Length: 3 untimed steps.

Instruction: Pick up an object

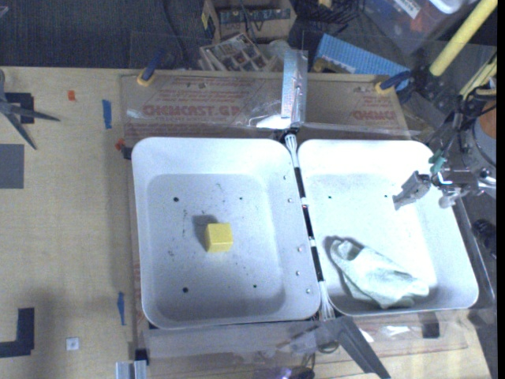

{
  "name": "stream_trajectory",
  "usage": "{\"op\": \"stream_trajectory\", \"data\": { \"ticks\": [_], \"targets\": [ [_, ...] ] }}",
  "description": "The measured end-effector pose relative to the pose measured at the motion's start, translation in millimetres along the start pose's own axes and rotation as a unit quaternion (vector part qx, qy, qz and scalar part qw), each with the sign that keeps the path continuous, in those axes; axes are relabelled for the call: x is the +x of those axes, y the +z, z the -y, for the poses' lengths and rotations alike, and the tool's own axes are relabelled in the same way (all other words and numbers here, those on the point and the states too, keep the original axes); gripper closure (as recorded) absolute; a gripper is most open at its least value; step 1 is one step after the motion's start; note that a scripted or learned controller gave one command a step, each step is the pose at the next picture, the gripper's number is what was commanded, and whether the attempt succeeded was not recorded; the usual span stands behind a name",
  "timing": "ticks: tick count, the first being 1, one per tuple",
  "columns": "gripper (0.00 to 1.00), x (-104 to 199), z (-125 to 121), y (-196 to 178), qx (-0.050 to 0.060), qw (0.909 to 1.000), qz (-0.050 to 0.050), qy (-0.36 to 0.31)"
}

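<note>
A small yellow block (219, 237) lies near the middle of the left white bin (158, 164). A crumpled white cloth (379, 276) rests in the front part of the right bin (355, 160). My gripper (428, 194) hangs over the right bin's right side, behind and to the right of the cloth and well apart from it. Its two fingers (408, 190) are spread open and hold nothing.
A metal divider (304, 212) runs between the two bins. Cardboard sheets (205, 105) lie behind the bins. A yellow pole (465, 26) and cluttered gear stand at the back right. Bare wooden benchtop (55, 212) extends to the left.
</note>
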State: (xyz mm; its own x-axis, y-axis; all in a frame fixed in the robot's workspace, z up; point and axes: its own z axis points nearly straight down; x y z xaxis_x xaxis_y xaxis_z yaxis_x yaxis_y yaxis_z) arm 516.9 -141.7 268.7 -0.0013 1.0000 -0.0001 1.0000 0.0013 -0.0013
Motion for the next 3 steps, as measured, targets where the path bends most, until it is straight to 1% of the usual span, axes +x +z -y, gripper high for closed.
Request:
{"op": "stream_trajectory", "data": {
  "ticks": [1, 2, 3],
  "targets": [
    [1.00, -2, -1, -9, -0.001, 1.0000, 0.000, 0.001],
    [1.00, -12, -51, 105, -0.001, 0.9870, 0.000, -0.161],
    [1.00, -14, -53, 48, -0.001, 0.9947, 0.001, 0.103]
  ]
}}
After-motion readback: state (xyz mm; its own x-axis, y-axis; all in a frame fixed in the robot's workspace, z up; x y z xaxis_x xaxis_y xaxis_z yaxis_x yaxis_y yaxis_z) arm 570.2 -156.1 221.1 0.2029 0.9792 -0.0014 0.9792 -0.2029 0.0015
